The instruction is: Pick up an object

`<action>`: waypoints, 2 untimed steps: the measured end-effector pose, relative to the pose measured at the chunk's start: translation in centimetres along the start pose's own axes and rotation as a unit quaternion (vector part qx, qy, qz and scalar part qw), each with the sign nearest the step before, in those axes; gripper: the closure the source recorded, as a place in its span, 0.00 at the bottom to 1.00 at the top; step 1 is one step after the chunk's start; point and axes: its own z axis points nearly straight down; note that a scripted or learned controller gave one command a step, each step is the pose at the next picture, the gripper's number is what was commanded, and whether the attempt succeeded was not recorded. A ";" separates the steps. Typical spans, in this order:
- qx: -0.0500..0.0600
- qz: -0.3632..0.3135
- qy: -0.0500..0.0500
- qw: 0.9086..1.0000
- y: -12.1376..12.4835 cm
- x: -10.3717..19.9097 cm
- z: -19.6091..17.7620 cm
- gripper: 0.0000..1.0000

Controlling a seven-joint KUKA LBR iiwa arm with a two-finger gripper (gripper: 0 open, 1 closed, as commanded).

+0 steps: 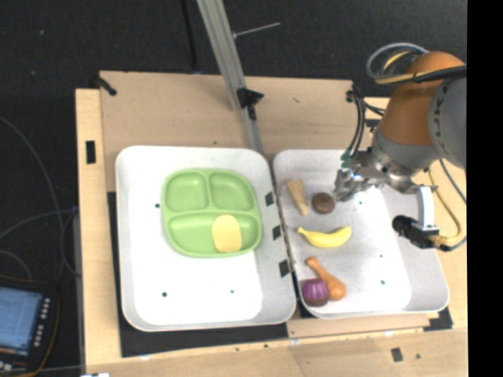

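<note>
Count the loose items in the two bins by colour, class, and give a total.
Yellow: 2, the banana and the slice on the green plate
Brown: 1, the ball
Tan: 1, the cone
Purple: 1, the onion
Orange: 1, the carrot
Green: 1, the plate
Total: 7

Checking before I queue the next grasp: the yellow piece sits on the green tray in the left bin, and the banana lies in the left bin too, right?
Not quite. The camera view shows the banana in the right bin; the yellow piece does sit on the green tray in the left bin.
</note>
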 end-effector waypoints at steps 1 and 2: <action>0.001 0.000 0.000 1.000 0.4 0.1 -4.4 1.00; 0.000 0.000 0.000 1.000 0.6 -0.1 -9.9 1.00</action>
